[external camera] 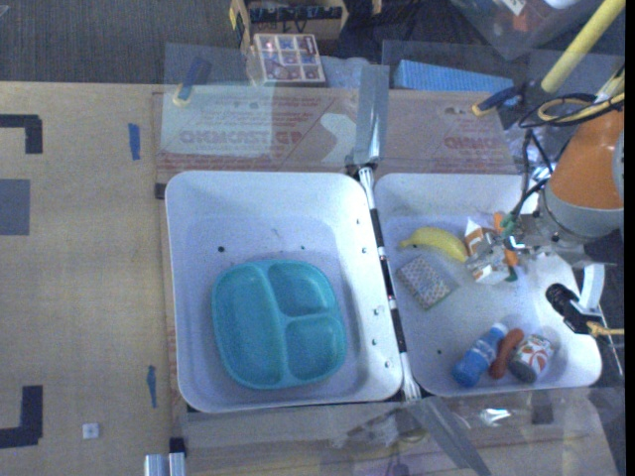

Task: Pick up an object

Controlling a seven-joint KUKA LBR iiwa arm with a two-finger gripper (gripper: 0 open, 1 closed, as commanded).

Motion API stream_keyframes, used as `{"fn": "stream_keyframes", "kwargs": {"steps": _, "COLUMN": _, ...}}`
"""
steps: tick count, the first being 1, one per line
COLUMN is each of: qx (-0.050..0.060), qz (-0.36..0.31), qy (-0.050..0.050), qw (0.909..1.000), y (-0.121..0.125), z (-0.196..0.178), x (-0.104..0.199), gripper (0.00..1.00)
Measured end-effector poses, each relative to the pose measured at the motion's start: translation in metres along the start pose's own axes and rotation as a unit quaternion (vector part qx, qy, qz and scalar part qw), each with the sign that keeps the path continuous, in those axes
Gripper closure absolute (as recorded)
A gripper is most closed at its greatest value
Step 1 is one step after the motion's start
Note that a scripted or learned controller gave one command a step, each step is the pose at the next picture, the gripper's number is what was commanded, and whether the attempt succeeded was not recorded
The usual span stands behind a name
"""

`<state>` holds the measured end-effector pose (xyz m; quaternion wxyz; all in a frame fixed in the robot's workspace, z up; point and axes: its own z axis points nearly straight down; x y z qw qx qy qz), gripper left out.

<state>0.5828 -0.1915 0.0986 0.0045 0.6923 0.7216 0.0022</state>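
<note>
Two shallow white bins sit side by side on the table (79,266); the left bin (189,206) holds one item, a teal divided plate (280,322) with three compartments, lying flat toward the front of that bin; the right bin (417,201) holds the remaining loose items, located below relative to the banana (437,242). Count in the right bin: one banana; one small patterned card (425,282); one blue bottle (479,356); one red cylinder (508,349); one small orange-and-white carton (536,351). The banana is yellow, curved, lying flat with one end toward the dividing wall between the bins and the other end toward the gripper (493,256). The patterned card lies just in front of the banana, apart from it; the blue bottle, red cylinder and carton form a group well in front of the banana and to its right, the bottle and cylinder touching side by side, the carton just beside the cylinder. The arm (585,172), grey with an orange band, enters from the right and angles down into the right bin; the gripper sits just to the right of the banana's near end, low over the bin floor; orange and white parts are visible at the tip, but whether the fingers are spread or closed, or whether anything lies between them, cannot be determined.
</note>
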Motion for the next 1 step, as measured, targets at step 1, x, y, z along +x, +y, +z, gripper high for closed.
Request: {"fn": "stream_keyframes", "kwargs": {"steps": 1, "qx": 0.012, "qz": -0.021, "qy": 0.001, "qw": 0.9997, "y": 0.067, "z": -0.0989, "x": 0.042, "gripper": 1.0}}
